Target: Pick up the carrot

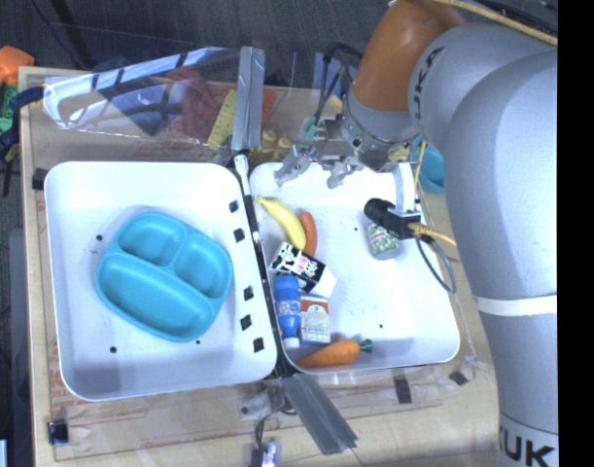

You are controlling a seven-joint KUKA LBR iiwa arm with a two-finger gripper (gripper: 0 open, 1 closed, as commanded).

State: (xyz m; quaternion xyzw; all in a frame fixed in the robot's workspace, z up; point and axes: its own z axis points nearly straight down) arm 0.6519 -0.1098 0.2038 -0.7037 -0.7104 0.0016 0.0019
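My metal two-finger gripper [316, 163] hangs at the far rim of the right-hand shallow white bin [418, 305], its fingers [289, 166] spread apart with nothing between them, so I count the grasp as not yet begun. Just below and toward me from the fingers lie a curved yellow banana [285, 220] and, touching its right side, a small red-orange sausage-shaped piece [308, 232]. Further toward me sit a black-and-white patterned carton [302, 266], a blue bottle with a white cap [288, 306] and a small printed box [316, 321]. The thing I am after, the orange carrot with a green stub [332, 352], lies on its side against the near wall of that same bin, well apart from the fingers. The blue plastic divided tray [165, 275] in the left-hand white bin [73, 193] is no concern of mine. By my judgement all the work remains: cross the bin, descend, close, lift.
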